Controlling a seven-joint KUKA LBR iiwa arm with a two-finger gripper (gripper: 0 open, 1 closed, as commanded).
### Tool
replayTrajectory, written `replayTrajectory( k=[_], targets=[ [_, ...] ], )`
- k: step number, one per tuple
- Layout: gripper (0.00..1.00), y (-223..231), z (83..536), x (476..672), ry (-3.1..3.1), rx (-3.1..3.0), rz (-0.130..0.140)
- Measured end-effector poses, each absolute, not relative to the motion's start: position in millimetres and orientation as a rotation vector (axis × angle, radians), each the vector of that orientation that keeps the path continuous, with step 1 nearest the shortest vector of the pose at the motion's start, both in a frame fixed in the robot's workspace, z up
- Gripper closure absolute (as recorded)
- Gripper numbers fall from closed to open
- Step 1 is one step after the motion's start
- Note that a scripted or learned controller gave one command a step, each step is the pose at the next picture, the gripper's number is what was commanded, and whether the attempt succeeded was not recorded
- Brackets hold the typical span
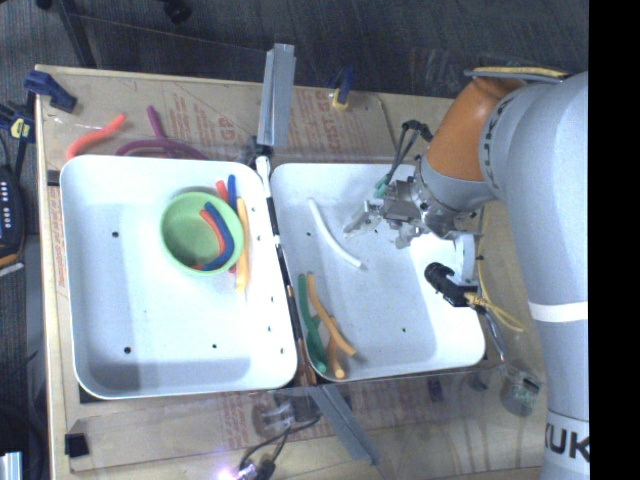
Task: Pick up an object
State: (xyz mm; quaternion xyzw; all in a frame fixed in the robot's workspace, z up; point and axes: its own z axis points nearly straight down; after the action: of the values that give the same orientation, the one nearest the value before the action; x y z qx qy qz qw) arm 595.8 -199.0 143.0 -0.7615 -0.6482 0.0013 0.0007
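Note:
My gripper (368, 220) hangs low over the upper middle of the right bin (440, 343), reaching in from the right. A white curved stick (332, 234) lies on the bin floor just left of the gripper, a little apart from it. Near the bin's lower left corner lie an orange stick (332, 330) and a green stick (313, 333), side by side. The left bin (110, 328) holds a green bowl (190, 233) with red, blue and orange sticks (232, 230) on its right side.
A metal divider (276, 93) stands at the back between the bins. Pink and orange cables (130, 140) lie on the bench behind the left bin. A blue clamp (343, 85) sits at the bench's back edge.

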Motion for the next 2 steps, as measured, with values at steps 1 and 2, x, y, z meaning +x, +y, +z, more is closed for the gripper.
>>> replayTrajectory(
  k=[1,2],
  targets=[
    [0.00,-178.9,91.3,597.5,-2.179,-2.258,0.003],
    [1.00,-179.2,101.5,597.5,-2.180,-2.255,0.004]
  ],
)
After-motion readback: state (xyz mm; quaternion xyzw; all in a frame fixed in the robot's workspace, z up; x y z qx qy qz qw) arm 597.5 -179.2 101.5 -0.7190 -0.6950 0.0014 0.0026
